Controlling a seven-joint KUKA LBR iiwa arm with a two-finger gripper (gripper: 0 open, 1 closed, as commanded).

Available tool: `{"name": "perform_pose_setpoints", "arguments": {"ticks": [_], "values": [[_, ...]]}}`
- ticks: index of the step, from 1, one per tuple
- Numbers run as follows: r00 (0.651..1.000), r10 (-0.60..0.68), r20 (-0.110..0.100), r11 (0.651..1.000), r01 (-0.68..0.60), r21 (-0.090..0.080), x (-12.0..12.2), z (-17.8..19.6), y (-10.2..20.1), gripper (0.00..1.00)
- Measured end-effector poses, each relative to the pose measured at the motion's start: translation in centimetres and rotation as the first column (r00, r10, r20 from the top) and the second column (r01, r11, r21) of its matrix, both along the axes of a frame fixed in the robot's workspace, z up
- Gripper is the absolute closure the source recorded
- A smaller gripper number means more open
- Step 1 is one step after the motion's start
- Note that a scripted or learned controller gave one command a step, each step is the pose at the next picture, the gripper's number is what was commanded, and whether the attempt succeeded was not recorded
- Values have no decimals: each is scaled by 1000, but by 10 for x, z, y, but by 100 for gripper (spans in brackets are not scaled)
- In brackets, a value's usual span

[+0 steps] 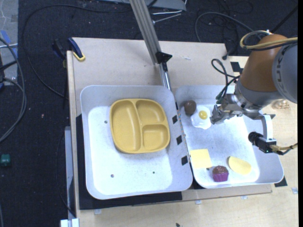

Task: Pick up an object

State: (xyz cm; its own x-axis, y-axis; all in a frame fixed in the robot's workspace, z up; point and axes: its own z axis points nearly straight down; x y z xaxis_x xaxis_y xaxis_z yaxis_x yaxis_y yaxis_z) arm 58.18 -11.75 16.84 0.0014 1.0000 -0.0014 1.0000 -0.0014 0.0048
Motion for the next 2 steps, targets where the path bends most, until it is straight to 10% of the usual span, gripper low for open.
{"name": "perform_pose_setpoints", "arguments": {"ticks": [2], "values": [[1000, 10, -4, 1000, -10, 3, -9, 50, 59, 100]]}}
